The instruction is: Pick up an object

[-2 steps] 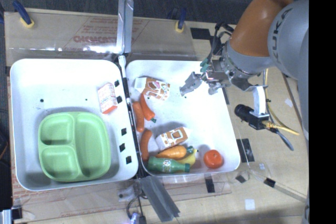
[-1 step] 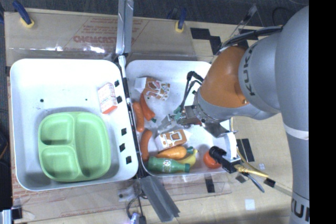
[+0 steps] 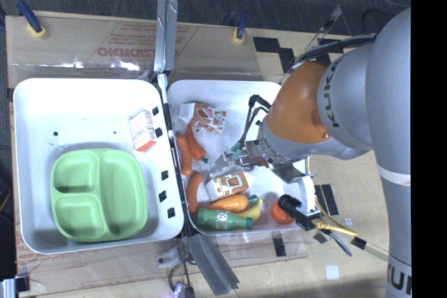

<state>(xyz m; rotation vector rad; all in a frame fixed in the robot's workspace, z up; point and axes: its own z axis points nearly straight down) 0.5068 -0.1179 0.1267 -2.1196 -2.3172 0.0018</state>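
Note:
My gripper [image 3: 236, 158] is down inside the right bin [image 3: 209, 91], under the orange wrist band, just above an orange-and-white snack packet [image 3: 230, 184]. Close by on its left lie two sausages [image 3: 188, 147], one above the other [image 3: 193, 190]. A second orange-and-white packet [image 3: 208, 118] lies toward the bin's back. Along the front wall sit a carrot [image 3: 230, 204], a green bottle [image 3: 223, 220], a yellow banana [image 3: 255, 209] and a red tomato [image 3: 281, 213]. I see nothing held in the gripper.
The left bin [image 3: 42, 101] holds a green divided plate [image 3: 100, 192] and a small orange-and-white box [image 3: 142, 130]. A metal divider [image 3: 165, 31] rises between the bins. The arm's bulk covers the right bin's right side.

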